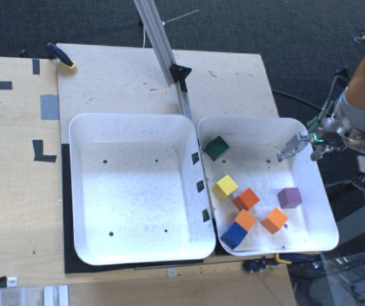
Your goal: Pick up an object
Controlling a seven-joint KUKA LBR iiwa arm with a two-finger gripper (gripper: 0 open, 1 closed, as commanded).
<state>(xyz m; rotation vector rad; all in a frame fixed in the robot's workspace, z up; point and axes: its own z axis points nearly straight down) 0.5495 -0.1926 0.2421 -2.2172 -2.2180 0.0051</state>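
Two shallow white bins side by side on the bench (pixel 233 75): left bin (pixel 131 190) and right bin (pixel 320 225). Seven blocks counted, all in the right bin: one green, one yellow, one purple, one blue, one red-orange and two orange. Toward the far left corner of that bin, alone, the green block (pixel 217 148). Against the left wall, about midway along it, the yellow block (pixel 226 187), with the red-orange block (pixel 247 199) just beside it toward the middle. Nearer the front edge, the left orange block (pixel 244 220), touching the blue block (pixel 234 234) by the front left corner. Close by, the right orange block (pixel 274 220), and beyond it, toward the right wall, the purple block (pixel 290 197). Reaching in over the right bin's far right corner, the gripper (pixel 302 143), grey, with no block seen in it; cannot tell whether spread or pressed together. Nearest to it, the purple block, apart from it toward the front edge; the green block well apart, across the far end of the bin. Beyond the bins, one slanted metal rail (pixel 154 27), and one blue-and-yellow clamp (pixel 61 56) at the bench's far left corner.
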